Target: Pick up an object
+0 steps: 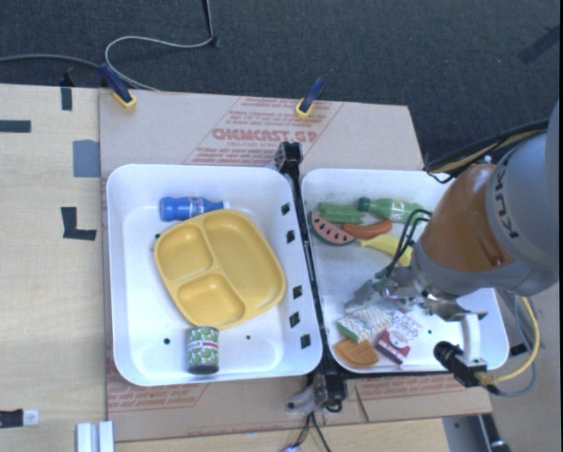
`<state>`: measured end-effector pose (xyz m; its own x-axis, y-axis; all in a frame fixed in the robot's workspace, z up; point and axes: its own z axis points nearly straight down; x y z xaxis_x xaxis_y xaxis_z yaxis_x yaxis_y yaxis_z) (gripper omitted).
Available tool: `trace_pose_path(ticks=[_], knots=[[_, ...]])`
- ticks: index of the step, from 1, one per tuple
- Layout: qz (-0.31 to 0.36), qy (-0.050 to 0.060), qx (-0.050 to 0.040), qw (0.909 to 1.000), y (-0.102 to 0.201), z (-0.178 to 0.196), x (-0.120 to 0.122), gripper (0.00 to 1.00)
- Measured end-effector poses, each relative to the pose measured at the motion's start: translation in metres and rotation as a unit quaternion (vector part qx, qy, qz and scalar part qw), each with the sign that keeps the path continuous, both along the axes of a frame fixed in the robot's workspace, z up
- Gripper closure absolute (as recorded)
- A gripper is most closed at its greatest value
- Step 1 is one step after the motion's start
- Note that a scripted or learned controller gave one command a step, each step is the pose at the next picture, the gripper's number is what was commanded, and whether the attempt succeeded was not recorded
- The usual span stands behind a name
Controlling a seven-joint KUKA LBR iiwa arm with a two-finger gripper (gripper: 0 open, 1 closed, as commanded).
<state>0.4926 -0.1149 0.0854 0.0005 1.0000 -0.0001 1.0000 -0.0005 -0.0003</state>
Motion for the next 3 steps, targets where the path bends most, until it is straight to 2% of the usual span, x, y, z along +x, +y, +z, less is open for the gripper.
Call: trace_pose_path(ticks=[1, 2, 3], knots=[[0.000, -0.001, -0.0002, 1.0000, 0.000, 0.010, 0.001, 1.00], [0.000, -0.001, -0.0002, 1.0000, 0.000, 0.010, 0.001, 0.00], [0.001, -0.002, -0.0003, 1.0000, 0.009, 0.000, 0.067, 0.00]])
